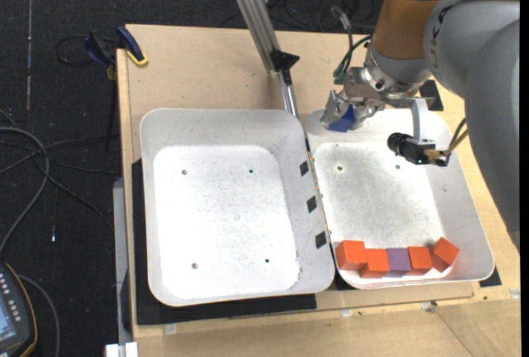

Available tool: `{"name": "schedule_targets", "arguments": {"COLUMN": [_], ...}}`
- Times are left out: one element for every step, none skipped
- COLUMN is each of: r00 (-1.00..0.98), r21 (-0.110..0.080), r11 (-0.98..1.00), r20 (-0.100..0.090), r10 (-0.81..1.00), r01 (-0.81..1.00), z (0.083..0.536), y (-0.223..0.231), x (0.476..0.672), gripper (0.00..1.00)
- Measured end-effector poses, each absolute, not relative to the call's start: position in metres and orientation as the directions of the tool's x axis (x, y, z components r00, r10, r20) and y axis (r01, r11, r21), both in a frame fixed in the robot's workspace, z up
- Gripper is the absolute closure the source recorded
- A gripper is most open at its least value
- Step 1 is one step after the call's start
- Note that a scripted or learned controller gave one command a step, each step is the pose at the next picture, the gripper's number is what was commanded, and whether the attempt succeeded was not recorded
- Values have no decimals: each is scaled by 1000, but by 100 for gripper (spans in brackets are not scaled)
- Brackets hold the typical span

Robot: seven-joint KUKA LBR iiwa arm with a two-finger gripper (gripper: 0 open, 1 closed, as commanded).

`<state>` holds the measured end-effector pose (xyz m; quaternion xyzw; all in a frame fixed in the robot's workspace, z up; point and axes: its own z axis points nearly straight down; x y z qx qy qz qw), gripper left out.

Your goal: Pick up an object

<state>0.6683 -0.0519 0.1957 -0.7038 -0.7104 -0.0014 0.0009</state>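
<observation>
My gripper hangs over the far left corner of the right bin, raised above its rim. A small blue block sits between the fingers, so the gripper is shut on it. Along the near edge of the right bin lies a row of blocks: several orange ones and a purple one in the middle.
The left bin stands beside the right one, with black clips along the shared rim. A slanted metal pole rises behind the bins. A blue and yellow clamp lies at the bench's far left corner. A small black camera hangs by the wrist.
</observation>
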Motion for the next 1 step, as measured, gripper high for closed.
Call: {"name": "schedule_targets", "arguments": {"r00": [-10], "r21": [0], "r11": [10], "r20": [3], "r10": [1000], "r01": [1000], "z": [195], "y": [44], "x": [670], "gripper": [100]}}
